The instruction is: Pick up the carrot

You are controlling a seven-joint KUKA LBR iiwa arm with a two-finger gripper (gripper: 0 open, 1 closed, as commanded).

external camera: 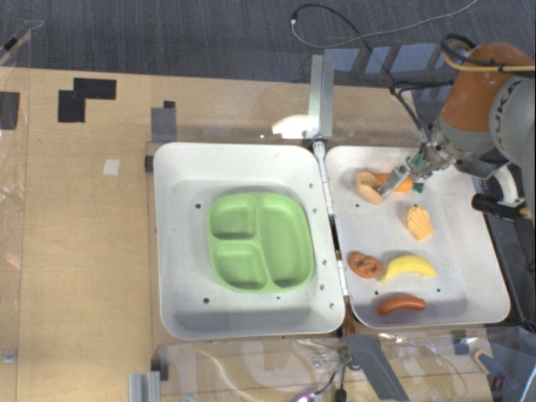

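Orange carrot [403,182] lies at back of right bin [494,296], beside a tan bun [367,186]. Gripper [397,182] sits over it, angled for a grasp (grip state: cannot tell).

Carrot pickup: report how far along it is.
Done: the arm has reached into the right bin and the gripper is down at the carrot, beside a tan item. In hand: closing in on the carrot; a firm hold can't be confirmed from this view. Left: securing it and lifting it off the bin floor.
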